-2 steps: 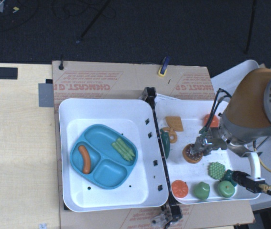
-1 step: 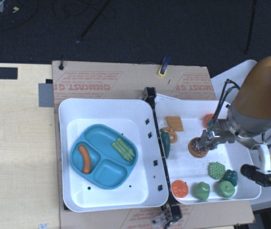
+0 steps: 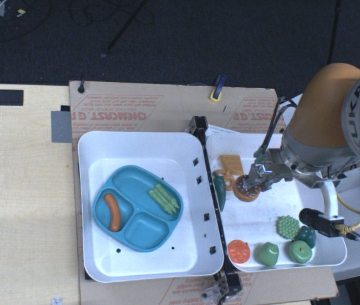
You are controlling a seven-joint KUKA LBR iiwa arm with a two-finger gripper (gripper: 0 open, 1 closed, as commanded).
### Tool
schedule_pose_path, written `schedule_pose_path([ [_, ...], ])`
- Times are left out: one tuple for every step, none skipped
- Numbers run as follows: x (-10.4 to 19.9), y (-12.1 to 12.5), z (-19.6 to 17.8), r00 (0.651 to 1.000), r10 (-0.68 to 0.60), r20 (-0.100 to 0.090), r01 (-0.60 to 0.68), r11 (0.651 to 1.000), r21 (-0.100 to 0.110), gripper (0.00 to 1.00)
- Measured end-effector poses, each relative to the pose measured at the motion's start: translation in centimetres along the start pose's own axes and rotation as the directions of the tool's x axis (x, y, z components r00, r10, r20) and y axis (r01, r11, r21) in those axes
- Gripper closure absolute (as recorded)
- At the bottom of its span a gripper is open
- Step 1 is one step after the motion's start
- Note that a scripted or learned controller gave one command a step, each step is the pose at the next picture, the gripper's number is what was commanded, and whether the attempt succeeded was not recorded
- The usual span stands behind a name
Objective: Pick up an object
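Note:
My gripper [image 3: 253, 182] hangs low in the right bin [image 3: 332, 259], directly over a round brown piece [image 3: 247, 194] near the bin's left-centre. It seems to touch the top of that piece, and the contact point is hidden by the gripper body. A tan flat piece [image 3: 232, 164] lies just behind and to the left. A dark green piece [image 3: 220, 188] lies against the bin's left wall.
Along the right bin's front are an orange-red fruit [image 3: 238, 251], two green fruits [image 3: 268, 254] [image 3: 300, 251], a bumpy green item [image 3: 287, 226] and a teal piece [image 3: 307, 236]. The left bin [image 3: 91, 151] holds a blue divided plate [image 3: 143, 232] with a sausage [image 3: 112, 211] and green beans [image 3: 165, 197].

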State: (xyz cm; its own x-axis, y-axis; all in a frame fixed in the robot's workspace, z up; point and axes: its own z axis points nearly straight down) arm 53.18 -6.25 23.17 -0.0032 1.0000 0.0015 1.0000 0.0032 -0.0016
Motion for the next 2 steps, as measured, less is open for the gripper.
schedule_pose_path([
  [5.0,1.7,1.2,1.0,-0.001,0.0,0.001,1.0,0.001,1.0],
  [9.9,5.2,0.5,1.0,-0.001,0.0,0.001,1.0,-0.001,1.0],
])
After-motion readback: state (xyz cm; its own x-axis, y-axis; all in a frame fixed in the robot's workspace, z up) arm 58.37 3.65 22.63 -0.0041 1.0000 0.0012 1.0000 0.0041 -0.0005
